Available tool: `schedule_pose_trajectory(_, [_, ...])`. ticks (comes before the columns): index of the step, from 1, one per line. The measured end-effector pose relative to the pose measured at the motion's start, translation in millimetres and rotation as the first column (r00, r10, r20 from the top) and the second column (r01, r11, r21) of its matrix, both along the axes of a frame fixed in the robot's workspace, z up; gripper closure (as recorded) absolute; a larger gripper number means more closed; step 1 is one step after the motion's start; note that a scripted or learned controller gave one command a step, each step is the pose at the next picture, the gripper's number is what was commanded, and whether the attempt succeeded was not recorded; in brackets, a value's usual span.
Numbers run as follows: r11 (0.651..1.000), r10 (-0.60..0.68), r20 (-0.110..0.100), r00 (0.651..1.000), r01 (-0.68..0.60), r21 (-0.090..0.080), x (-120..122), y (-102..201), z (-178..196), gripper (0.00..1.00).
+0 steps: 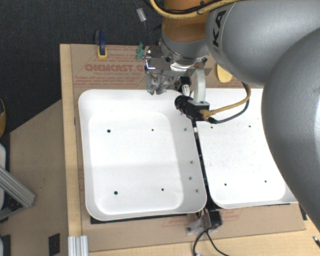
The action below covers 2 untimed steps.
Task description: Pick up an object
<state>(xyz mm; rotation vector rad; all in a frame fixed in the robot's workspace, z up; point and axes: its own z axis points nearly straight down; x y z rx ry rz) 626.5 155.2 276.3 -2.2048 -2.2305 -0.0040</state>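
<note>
My gripper [159, 85] hangs below the orange-banded wrist, over the back edge of the left white bin [96, 143], near its back right corner. No object shows under it or held in it. A small yellow thing [224, 74] peeks out from behind the arm, just past the back rim of the right bin [245, 191]; most of it is hidden, so I cannot tell what it is. Both bin floors show small dark dots and faint specks on white.
The big grey arm covers the top right of the view and part of the right bin. A black cable connector [192, 108] hangs by the ridge between the bins. A blue-and-yellow clamp [101, 44] and a green clip [141, 51] sit on the cardboard board's back edge.
</note>
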Motion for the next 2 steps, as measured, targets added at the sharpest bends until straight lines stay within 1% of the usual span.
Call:
schedule_pose_trajectory(1, [1.000,-0.014,0.008,1.000,0.014,-0.006,-9,-39,36,1.00])
schedule_pose_trajectory(2, [1.000,-0.010,0.002,1.000,0.010,-0.005,-33,-34,53,1.00])
